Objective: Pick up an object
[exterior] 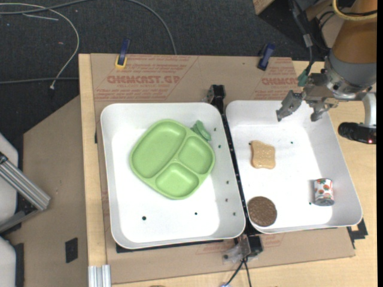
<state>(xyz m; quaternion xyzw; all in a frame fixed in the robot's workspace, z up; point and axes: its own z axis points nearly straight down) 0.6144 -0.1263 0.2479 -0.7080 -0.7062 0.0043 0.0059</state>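
Three items lie in the right bin (344, 178): a tan slice of toast (262, 155) near the middle, a round brown patty (262, 211) at the front left corner, and a small can (323, 191) on its side at the right. My gripper (301, 110) hangs over the bin's back edge, behind and to the right of the toast. It is open, its two fingers spread wide with nothing between them.
In the left bin (119, 208) rests a green divided plate (173, 158) with a small green piece (202, 130) at its back right rim. Blue clamps (124, 51) (266, 57) grip the cardboard base at the back. A black bracket (216, 94) sits between the bins.
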